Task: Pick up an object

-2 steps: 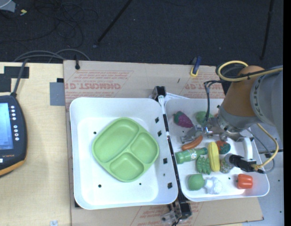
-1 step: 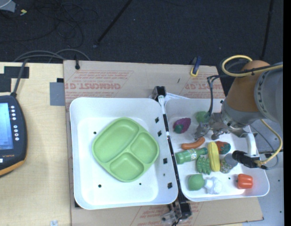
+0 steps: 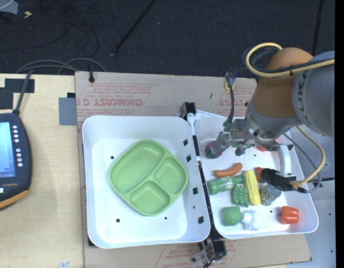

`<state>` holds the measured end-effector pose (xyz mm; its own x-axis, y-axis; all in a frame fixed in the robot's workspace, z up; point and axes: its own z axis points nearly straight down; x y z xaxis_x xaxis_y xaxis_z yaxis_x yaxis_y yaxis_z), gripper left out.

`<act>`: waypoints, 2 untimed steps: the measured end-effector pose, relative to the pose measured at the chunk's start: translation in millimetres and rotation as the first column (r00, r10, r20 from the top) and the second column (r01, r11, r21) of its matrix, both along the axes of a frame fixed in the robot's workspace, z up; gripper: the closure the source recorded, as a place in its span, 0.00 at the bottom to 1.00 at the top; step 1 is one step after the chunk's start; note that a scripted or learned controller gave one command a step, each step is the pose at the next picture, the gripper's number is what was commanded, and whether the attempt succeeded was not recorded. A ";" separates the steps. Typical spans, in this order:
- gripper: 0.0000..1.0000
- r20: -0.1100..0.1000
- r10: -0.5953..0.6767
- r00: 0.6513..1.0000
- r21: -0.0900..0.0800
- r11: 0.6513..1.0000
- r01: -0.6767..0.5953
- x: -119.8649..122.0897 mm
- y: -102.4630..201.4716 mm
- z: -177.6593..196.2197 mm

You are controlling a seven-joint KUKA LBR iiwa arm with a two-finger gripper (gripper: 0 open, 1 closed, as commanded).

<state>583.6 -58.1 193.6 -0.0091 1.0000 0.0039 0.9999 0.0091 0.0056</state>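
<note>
You see the arm (image 3: 283,96) reaching in from the right, and its pincer (image 3: 227,142) stands low over the upper left part of the right bin (image 3: 208,129). From this angle you cannot tell if the pincer is wide or narrow, and you also cannot tell if it holds anything. Just beside its tip, on the left, lies a small purple thing (image 3: 214,149), close to the wall between the two bins. The other small things lie lower in the same bin. An orange sausage (image 3: 228,170) lies below the pincer, and under it there is a green bottle (image 3: 221,185) on its side. A yellow corn cob (image 3: 252,187) lies just right of the bottle. Near the front edge you find a round green piece (image 3: 231,216) with a white piece (image 3: 250,221) touching it, and an orange pepper (image 3: 289,214) apart on the right. The left bin (image 3: 99,216) holds a green plate (image 3: 148,176) with three compartments, lying flat and turned at a slant. On the bench (image 3: 49,216), well to the left of the bins, rests a control tablet (image 3: 5,155).
</note>
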 end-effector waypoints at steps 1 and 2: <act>1.00 0.005 -0.006 1.000 -0.002 1.000 0.006 -59.3 23.7 128.7; 1.00 -0.021 -0.005 1.000 -0.001 1.000 0.005 -111.4 85.7 47.7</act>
<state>472.1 27.6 241.3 -0.0045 1.0000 0.0026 0.9999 0.0045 -0.0152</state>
